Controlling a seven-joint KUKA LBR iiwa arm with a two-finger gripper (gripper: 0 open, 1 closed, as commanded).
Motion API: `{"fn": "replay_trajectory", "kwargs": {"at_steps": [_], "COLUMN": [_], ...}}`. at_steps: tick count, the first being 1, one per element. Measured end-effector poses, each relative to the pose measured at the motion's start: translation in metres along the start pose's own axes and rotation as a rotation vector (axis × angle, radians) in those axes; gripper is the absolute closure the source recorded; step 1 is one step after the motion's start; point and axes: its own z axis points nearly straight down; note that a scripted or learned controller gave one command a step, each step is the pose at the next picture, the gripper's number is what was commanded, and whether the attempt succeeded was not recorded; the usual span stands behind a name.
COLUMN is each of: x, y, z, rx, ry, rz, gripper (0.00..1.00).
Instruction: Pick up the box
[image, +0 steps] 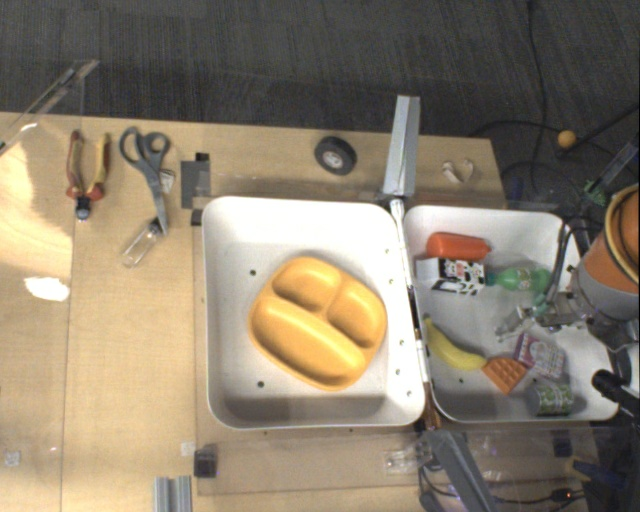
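Camera view: one box (458, 274), two bins (225, 300).

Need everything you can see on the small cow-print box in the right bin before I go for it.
The box is a small carton, white with black cow-like patches, seemingly printed card. It lies on its side in the upper left of the right bin, long axis running left-right. Its top edge sits against the red-orange object above it; a green bottle lies at its right end. The banana lies below, apart. The gripper is to its lower right, not touching.
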Motion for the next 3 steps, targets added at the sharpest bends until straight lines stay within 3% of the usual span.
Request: {"fn": "replay_trajectory", "kwargs": {"at_steps": [1, 2, 3], "x": [0.005, 0.003, 0.035], "y": [-0.026, -0.023, 0.042], "z": [0.012, 0.0, -0.111], "rx": [0.008, 0.001, 0.018], "ry": [0.007, 0.001, 0.01], "rz": [0.076, 0.073, 0.129], "gripper": [0.0, 1.0, 1.0]}}
